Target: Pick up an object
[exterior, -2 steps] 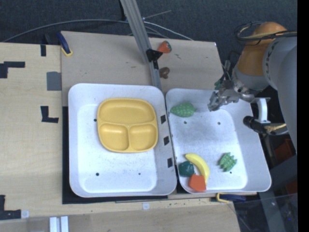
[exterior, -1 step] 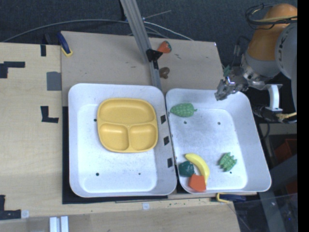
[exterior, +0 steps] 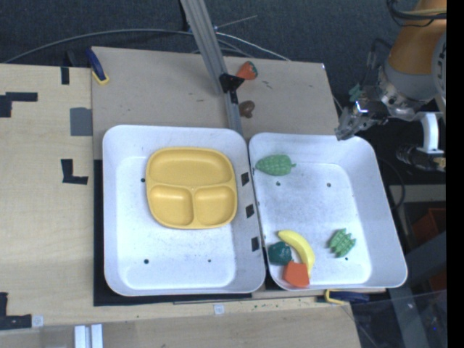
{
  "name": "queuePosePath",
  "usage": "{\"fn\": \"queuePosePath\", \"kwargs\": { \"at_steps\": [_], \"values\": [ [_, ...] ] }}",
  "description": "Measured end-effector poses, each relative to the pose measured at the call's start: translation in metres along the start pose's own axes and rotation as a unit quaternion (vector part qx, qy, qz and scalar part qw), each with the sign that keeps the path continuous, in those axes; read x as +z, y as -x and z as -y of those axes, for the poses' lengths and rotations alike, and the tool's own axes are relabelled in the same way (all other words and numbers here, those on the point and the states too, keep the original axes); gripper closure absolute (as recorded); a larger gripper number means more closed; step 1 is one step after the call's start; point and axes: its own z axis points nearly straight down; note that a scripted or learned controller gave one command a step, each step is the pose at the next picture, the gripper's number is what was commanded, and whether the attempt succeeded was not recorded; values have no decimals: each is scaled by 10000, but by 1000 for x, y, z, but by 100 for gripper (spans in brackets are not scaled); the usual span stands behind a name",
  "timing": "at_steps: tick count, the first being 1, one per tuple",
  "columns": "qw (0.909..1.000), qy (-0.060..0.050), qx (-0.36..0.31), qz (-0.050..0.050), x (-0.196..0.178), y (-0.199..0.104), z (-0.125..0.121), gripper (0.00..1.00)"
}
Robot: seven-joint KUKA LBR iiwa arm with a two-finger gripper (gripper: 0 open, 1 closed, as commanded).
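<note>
Pale wooden bench, two shallow white plastic bins; two-finger gripper, finger state indiscernible, above right bin's two-o'clock corner.

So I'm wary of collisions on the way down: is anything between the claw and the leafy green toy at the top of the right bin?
Nothing visible stands between them. The claw is at the right white bin's upper right corner, and the flat leafy green toy lies apart on bare bin floor to its left.
</note>
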Motion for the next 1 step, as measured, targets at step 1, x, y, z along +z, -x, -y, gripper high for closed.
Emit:
{"fn": "queuePosePath", "kwargs": {
  "at_steps": [1],
  "values": [
    [10000,-10,0,-6,-25,-1,-1,100]
  ]
}}
